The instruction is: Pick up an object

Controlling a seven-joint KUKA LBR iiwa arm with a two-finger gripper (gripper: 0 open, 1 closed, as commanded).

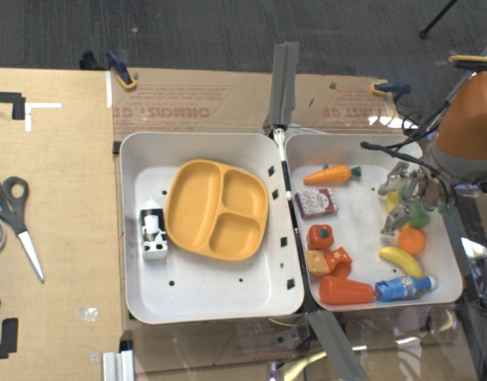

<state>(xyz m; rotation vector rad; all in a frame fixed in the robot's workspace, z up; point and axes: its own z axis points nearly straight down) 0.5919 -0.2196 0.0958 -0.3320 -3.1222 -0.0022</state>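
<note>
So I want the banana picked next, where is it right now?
The banana lies in the right bin, near its right wall, just below the orange ball and above the blue bottle.

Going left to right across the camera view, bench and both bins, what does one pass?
Scissors → black-and-white box → yellow divided plate → toy tomato → toy banana → gripper.

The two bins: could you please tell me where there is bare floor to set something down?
Left bin: free strip along the near wall below the yellow plate, and the corner beyond it. Right bin: one open patch between carrot, tomato and banana. Its near edge and the hand side are crowded.
</note>
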